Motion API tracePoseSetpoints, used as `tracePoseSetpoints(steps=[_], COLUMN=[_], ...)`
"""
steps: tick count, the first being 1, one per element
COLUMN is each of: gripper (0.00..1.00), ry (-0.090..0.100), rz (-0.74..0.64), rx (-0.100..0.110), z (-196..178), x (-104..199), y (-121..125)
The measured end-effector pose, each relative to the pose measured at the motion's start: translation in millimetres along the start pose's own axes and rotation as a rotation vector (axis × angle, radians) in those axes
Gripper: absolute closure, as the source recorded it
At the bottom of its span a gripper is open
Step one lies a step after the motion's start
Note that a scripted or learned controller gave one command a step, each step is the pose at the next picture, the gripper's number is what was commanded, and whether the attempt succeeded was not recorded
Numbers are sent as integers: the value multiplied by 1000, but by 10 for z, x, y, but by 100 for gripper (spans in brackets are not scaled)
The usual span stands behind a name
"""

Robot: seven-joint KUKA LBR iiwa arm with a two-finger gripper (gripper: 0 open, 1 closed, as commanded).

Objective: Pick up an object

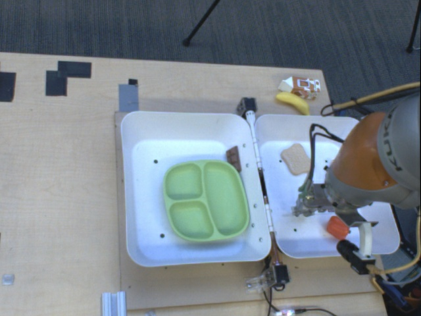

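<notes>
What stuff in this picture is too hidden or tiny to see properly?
- Pincer: its tips are small and blurred, half under the arm, so open or shut is unclear.
- Right bin: the arm covers its right part.
- Orange thing: partly hidden by the arm; its kind is unclear.
- Brown piece by the green tray: too small to name.
- Packet beside the banana: print too small.

Two white bins [131, 176], one green tray [206, 201], one banana [292, 101], one bread slice [296, 158]

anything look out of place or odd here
A banana and a small packet lie on the bench outside the bins, behind the right bin. A brown piece sits beside the green tray, not in it.
</notes>
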State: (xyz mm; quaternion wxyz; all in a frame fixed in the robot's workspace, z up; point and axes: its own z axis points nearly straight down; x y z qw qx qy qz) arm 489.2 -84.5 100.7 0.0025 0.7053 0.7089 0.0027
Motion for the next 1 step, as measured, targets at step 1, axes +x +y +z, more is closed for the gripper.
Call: tracePoseSetpoints(steps=[1], gripper=[100], ry=[1], rz=[-1], rx=[4], z=[-841], x=[631], y=[-5])
